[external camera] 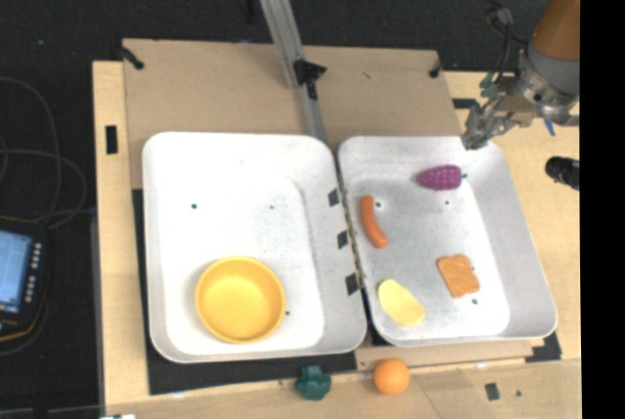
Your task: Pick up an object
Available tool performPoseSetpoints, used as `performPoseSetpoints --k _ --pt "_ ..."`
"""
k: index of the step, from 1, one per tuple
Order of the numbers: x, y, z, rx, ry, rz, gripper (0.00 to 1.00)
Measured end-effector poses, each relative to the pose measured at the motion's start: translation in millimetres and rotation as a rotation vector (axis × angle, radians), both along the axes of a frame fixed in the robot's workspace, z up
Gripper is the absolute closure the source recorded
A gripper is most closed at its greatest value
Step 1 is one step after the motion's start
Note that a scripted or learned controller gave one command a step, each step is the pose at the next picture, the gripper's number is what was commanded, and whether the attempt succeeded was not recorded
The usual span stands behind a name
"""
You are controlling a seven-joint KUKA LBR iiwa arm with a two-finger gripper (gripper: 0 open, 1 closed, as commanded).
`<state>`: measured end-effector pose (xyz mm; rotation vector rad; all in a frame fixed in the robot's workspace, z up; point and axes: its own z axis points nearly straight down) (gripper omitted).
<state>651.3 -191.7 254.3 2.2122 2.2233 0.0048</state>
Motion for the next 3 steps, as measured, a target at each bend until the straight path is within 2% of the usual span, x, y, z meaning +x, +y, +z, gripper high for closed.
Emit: performPoseSetpoints --k 1,3 --pt "10.8 51.3 5.1 0.001 0.002 0.001 1.00" --pt "-4.6 156.4 6.7 0.003 0.005 0.000 1.00"
